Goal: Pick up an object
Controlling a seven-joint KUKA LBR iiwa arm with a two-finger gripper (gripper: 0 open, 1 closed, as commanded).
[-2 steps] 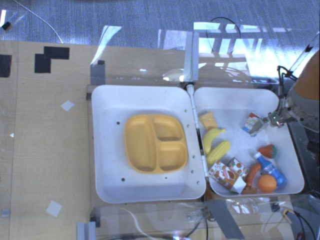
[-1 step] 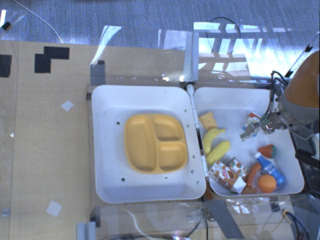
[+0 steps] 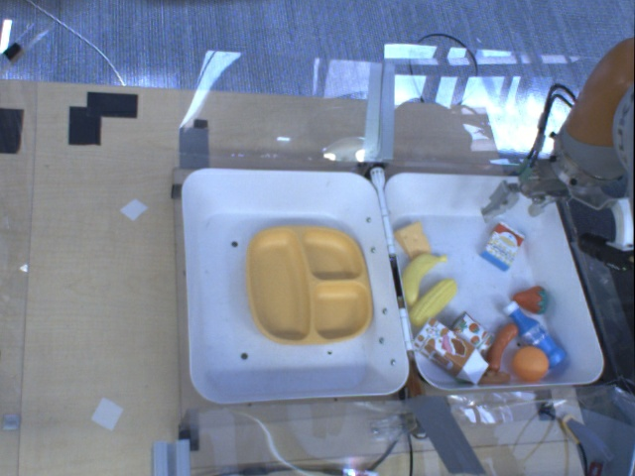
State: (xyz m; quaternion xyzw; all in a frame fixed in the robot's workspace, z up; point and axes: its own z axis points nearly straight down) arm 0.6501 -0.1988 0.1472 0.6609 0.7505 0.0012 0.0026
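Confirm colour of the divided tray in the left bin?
Yellow tray, plain, clearest in the camera view.

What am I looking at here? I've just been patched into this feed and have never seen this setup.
One fixed camera looks down at a slant on a bench with two shallow white bins. The left bin holds a yellow divided tray. The right bin holds toy food: two bananas, a cracker, a small carton, a printed box, a blue bottle, an orange. The grey and orange robot arm reaches in from the right; its gripper hangs over the right bin's far corner with nothing between its fingers.
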